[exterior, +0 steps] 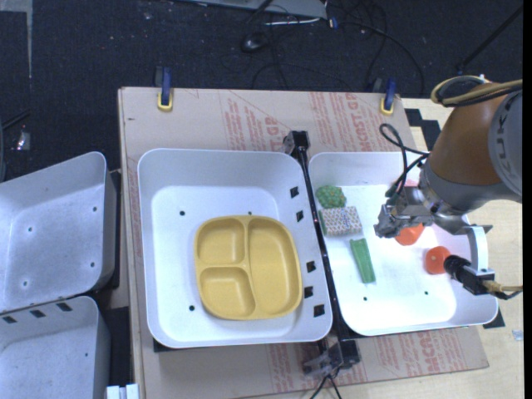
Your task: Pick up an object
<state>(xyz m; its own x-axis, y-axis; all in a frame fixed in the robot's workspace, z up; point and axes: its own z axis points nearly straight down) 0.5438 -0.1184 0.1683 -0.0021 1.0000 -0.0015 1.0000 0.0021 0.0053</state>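
Writing: red print on the cardboard (249, 123) under the bins, too faint to read.
Claw (397, 225): low in the right bin (399, 318); cannot tell its opening.
Orange piece (409, 236): small, rounded, touching the claw.
Left bin (166, 306): yellow divided plate (248, 267).

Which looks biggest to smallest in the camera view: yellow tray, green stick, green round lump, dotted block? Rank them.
1. yellow tray, by far the largest.
2. dotted block.
3. green stick, longer than the block but much thinner, so those two are close.
4. green round lump, close to the stick.
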